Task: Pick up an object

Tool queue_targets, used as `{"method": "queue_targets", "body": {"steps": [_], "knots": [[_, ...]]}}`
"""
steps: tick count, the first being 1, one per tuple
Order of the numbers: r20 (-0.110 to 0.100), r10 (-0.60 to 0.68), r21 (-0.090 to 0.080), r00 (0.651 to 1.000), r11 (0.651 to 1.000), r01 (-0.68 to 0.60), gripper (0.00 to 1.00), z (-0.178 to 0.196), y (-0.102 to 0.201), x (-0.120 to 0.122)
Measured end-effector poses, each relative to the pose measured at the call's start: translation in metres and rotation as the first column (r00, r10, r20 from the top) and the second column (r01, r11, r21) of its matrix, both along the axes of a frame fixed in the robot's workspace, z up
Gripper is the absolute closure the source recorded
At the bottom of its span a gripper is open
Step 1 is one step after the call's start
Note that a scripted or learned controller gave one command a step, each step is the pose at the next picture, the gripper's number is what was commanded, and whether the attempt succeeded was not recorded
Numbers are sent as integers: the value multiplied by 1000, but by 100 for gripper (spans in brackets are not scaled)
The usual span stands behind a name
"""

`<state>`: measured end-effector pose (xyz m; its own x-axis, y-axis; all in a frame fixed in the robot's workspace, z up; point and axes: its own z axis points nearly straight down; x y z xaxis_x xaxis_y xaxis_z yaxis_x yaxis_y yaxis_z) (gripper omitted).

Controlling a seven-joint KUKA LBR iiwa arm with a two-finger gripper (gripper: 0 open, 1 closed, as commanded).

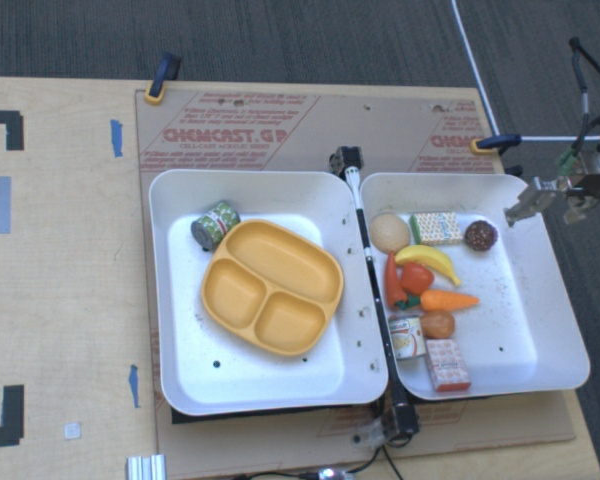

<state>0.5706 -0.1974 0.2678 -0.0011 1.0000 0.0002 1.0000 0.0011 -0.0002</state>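
Pincer (523,205) is hanging at the right bin's (550,308) far right rim, nothing between its fingers; how wide they stand I cannot tell. Toy foods are lying in that bin's left half: banana (427,260), carrot (448,301), a dark ball (480,234).

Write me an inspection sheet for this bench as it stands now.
Surface: light wooden bench with blue tape marks, bearing a left bin and a right bin.
Job's things: in the right bin, a banana, carrot, red pepper, dark ball, pale round piece and small boxes.
Clutter: yellow divided plate and a small can in the left bin.
Grippers: gripper at the right bin's far right corner, nothing seen in it.
Cables: white cable across the floor; black cable between the bins.
Surroundings: dark carpet.
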Motion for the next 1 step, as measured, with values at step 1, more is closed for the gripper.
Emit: {"method": "queue_targets", "body": {"steps": [1], "knots": [[-1,-1,0,1000,1000,1,0,-153,19,0]]}}
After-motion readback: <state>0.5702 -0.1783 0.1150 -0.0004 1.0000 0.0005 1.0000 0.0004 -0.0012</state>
